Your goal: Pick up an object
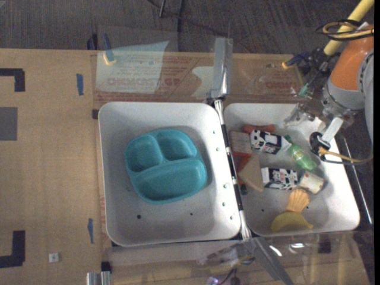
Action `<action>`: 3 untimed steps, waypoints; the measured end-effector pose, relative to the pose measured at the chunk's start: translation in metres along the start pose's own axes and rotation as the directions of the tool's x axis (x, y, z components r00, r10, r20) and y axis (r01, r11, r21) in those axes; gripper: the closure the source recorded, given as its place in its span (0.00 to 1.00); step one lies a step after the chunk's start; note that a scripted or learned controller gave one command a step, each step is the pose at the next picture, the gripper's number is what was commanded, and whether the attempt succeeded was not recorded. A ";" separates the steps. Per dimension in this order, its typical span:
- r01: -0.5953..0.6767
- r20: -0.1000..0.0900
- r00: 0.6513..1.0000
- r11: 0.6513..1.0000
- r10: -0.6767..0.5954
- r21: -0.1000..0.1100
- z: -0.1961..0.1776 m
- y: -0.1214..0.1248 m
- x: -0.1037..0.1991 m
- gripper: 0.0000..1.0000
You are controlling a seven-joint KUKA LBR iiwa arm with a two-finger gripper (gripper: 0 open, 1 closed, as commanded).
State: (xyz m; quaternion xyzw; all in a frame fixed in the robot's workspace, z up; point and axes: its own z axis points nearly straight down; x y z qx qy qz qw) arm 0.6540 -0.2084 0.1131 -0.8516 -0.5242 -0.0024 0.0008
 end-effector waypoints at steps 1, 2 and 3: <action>0.035 0.005 0.999 0.999 -0.035 0.001 -0.098 -0.049 -0.029 0.00; 0.035 0.005 0.999 0.999 -0.035 0.002 -0.098 -0.049 -0.029 0.00; -0.158 0.002 0.987 0.987 0.158 0.007 0.016 -0.020 -0.003 0.00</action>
